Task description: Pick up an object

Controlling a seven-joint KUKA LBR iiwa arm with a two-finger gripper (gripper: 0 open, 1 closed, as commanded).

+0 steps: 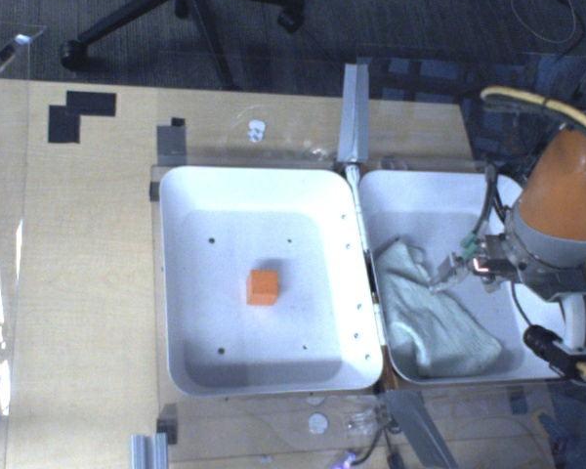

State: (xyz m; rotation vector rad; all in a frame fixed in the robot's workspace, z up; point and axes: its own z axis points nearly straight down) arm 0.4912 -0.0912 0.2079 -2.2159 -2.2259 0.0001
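Observation:
A small orange cube (263,287) lies near the middle of the left white bin (190,262). A crumpled grey cloth (435,320) fills the left and front part of the right white bin (420,198). My gripper (447,272) reaches in from the right and sits low over the cloth's upper right edge, at or just above its surface. The arm's orange band (566,193) and grey wrist hang over the right side of that bin and hide its right wall.
A metal divider post (353,115) stands behind the seam between the two bins. Black cables (557,350) trail off the arm at the right bin's front right corner. Wooden benchtop (68,291) spreads to the left of the bins.

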